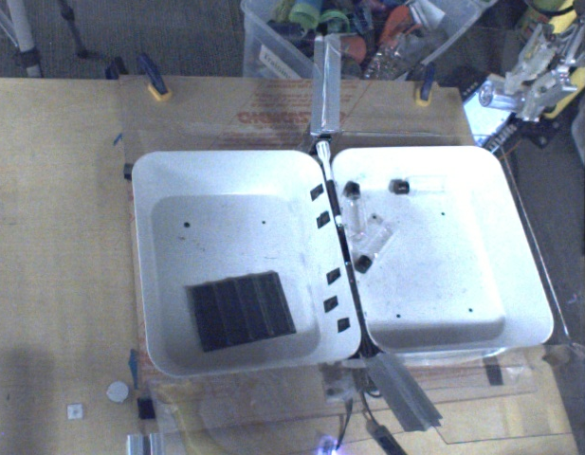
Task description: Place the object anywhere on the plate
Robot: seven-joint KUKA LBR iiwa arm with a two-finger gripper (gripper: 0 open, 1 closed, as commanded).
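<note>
Gripper hangs past the far right corner of the right bin, above the bench (how open it is, I cannot tell). Over in the left bin, the dark ribbed plate lies near the front edge. A clear object lies by the right bin's left edge.

Two white bins sit side by side on the tan worktop: the left bin and the right bin, their inner rims touching along a dark seam with black tabs. A metal bar runs from that seam toward the far edge. Beyond the worktop stands a clear tub of bright toys (jumbled, hard to tell apart). Two blue-and-yellow clamps grip the far edge. A small white disc lies near the front left.
</note>
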